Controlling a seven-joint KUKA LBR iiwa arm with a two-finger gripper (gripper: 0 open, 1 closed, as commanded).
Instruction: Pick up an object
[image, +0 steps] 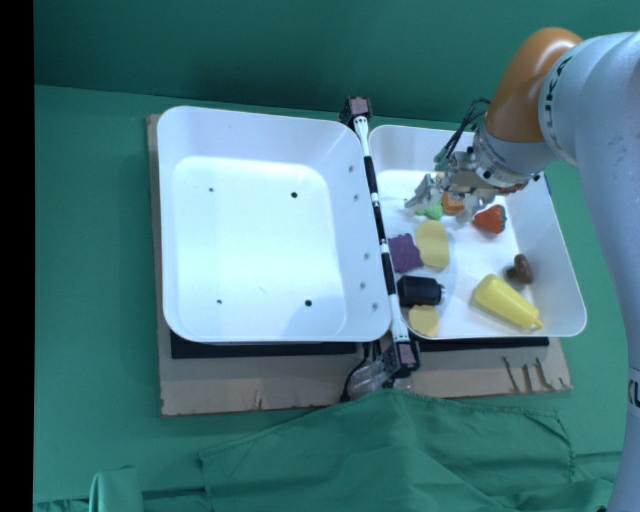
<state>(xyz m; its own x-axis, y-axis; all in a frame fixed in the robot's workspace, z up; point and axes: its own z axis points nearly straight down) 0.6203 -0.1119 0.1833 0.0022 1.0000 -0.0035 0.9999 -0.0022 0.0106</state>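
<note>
Arm (600, 90): smooth, rounded light-grey casing, with a glossy orange band (530, 75) above the wrist. Thin dark cables (462, 128) beside the wrist. Gripper (440, 195): pale metallic-grey hardware.

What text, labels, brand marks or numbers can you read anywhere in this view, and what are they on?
None can be read.
Arm: dark marks on the grey link beside the orange band, too blurred to make out as letters.
Yellow bottle, black object and purple object in the right bin: no print shows.
Left bin: only small dark dots, no characters.
</note>
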